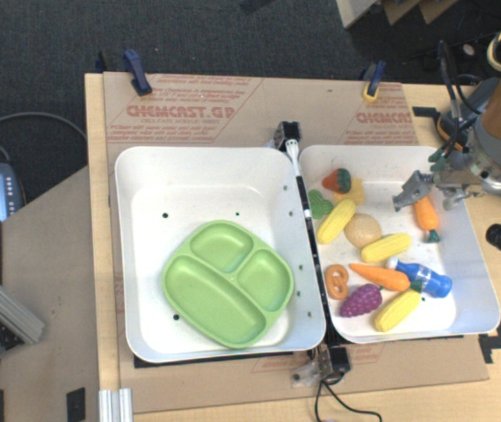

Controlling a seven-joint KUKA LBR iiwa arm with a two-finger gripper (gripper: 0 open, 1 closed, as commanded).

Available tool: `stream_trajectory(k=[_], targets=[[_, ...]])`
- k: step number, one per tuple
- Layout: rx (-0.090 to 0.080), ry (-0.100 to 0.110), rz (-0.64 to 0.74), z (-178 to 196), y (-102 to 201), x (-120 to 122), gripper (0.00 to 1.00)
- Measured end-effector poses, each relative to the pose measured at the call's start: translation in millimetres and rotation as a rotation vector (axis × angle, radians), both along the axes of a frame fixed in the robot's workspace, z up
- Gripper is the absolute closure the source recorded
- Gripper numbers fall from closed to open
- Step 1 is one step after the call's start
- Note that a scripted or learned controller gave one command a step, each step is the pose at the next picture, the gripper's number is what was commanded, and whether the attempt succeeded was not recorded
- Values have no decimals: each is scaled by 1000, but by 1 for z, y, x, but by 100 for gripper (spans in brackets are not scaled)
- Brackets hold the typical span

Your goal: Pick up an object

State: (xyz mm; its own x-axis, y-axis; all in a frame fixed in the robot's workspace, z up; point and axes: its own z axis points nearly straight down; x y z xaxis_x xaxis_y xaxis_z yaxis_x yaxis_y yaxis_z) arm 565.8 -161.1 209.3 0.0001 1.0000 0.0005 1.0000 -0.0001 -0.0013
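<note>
The right bin [475, 275] holds several toy foods. An orange carrot with a green tip [425, 214] lies near the bin's far right. My gripper [432, 192] hangs just over the carrot's top end. Its grey fingers [407, 193] are spread open, one to each side, and nothing is clamped between them. Further left lie a red and orange fruit [338, 180], a green pepper [319, 204], a yellow corn cob [336, 221] and a beige potato [363, 229].
Toward the right bin's front lie a yellow piece [385, 247], a long carrot [380, 276], a pretzel [336, 280], purple grapes [361, 300], a blue bottle [424, 280] and another corn cob [397, 310]. The left bin [136, 236] holds a green divided plate [227, 282].
</note>
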Motion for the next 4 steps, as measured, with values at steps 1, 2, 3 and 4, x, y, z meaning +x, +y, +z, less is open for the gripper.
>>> stream_trajectory(k=[1, 2, 3, 4], targets=[[0, -1, 6, -120, 41, 79, 0], [-4, -8, 1, -123, 69, 102, 0], [-2, -4, 1, -124, 70, 101, 0], [0, 3, -1, -124, 69, 75, 0]])
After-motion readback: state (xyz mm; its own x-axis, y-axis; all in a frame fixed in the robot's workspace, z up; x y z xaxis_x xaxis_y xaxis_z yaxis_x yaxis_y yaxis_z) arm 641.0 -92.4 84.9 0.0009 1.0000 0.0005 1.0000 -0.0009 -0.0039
